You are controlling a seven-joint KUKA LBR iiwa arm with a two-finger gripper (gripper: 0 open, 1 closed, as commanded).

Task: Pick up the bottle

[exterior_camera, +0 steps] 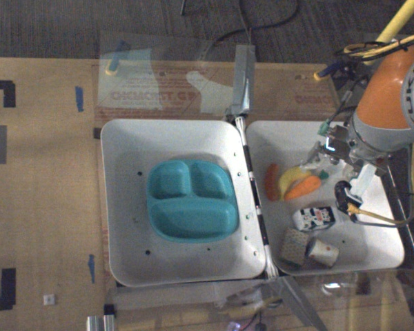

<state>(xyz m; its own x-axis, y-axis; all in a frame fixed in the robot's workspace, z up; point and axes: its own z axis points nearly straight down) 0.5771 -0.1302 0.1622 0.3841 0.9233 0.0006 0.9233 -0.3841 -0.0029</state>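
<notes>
Lying below hand [322,165]: bottle [314,218].

You are looking down from one fixed camera mounted above the table [41,185], tilted at a slant so the far edge and a strip of dark floor [90,12] run along the top of the frame. It sits far enough back to take in both white bins whole: the left bin [124,254] near the middle, the right bin [386,247] toward the right side. The arm [390,102] enters your view from the right.
</notes>
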